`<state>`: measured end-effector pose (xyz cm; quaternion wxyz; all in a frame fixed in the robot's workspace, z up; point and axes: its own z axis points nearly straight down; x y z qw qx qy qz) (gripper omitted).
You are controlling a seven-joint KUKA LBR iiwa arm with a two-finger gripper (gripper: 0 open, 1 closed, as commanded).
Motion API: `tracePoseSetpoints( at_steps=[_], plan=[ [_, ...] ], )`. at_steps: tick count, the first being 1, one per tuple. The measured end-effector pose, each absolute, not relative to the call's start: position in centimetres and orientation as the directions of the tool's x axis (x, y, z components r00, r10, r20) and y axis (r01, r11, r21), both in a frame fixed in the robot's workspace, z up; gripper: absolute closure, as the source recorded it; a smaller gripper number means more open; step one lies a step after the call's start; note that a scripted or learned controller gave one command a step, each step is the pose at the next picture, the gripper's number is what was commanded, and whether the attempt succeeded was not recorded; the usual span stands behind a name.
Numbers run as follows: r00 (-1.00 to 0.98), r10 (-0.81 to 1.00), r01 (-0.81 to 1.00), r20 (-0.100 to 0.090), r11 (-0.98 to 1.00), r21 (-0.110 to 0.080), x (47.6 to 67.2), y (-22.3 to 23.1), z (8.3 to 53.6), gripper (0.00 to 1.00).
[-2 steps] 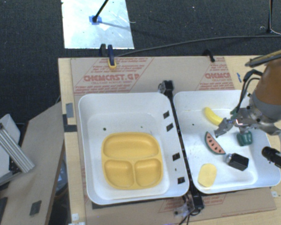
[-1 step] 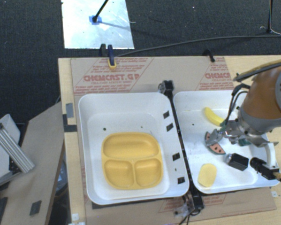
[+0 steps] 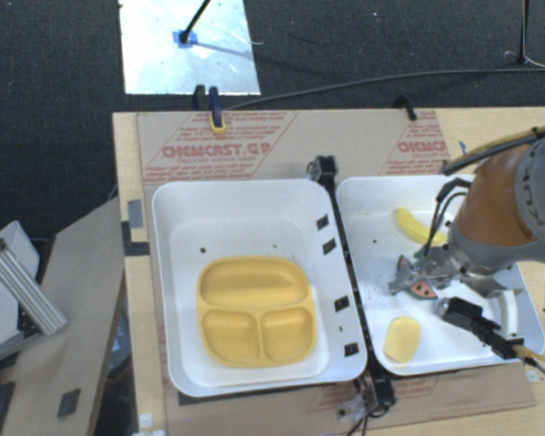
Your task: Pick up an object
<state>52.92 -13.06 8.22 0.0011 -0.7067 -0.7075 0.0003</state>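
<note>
In the right bin [image 3: 363, 199], my gripper [image 3: 410, 279] is down low near the floor, just left of the arm's wrist. A small reddish-brown piece [image 3: 423, 290] lies right at the gripper's tip, touching or nearly touching it; I cannot tell if it is held. A yellow banana-shaped object [image 3: 409, 224] lies behind the gripper, partly covered by the arm's cables. A flat pale-yellow round object [image 3: 403, 339] rests at the front of the same bin, clear of the gripper.
The left bin [image 3: 177, 217] holds a yellow divided plate [image 3: 255, 310]. A black divider with clips [image 3: 340, 254] runs between the bins. The arm's orange band [image 3: 495, 201] and grey body cover the right bin's right side.
</note>
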Motion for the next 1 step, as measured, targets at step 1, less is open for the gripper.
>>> tracePoseSetpoints(
  at_steps=[1],
  plan=[
    [-0.001, 1.000, 1.000, -0.001, 0.001, 0.003, 53.06, -13.12, 9.52, 1.00]
  ],
)
